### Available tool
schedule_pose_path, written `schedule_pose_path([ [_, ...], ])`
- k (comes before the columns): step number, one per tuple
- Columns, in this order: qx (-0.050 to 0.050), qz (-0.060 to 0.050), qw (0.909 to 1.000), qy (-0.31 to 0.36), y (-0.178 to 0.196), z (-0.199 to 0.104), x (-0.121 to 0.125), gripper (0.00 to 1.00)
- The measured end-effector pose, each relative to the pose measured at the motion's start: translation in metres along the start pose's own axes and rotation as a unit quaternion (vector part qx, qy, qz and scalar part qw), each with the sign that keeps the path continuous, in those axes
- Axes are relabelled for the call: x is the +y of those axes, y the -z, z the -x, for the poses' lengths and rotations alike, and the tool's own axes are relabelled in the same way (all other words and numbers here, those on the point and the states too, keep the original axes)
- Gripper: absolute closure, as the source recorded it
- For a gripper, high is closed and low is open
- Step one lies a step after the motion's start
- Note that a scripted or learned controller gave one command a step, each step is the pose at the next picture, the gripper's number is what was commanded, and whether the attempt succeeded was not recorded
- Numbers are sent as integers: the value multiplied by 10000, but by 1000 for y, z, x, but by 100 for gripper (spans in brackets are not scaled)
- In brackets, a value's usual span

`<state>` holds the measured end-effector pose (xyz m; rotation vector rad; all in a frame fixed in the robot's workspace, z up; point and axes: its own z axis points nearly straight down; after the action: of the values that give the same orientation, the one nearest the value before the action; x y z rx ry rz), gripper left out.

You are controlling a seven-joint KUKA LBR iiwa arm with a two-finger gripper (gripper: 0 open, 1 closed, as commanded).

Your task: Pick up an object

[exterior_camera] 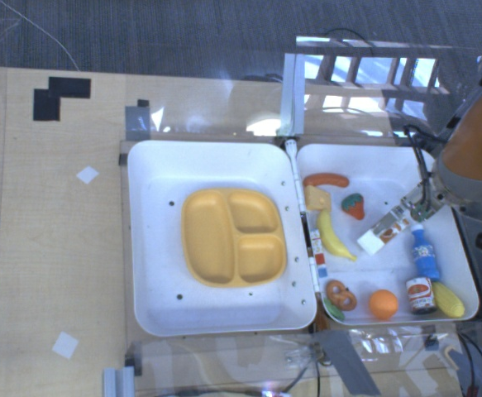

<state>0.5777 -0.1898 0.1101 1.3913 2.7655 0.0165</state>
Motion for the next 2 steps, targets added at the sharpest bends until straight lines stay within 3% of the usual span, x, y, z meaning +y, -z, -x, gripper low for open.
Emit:
schedule_pose_path([
  [1,129,-137,9954,-940,21,-4,-32,0],
  [2,122,-137,9814,-1911,-25,24,69,0],
])
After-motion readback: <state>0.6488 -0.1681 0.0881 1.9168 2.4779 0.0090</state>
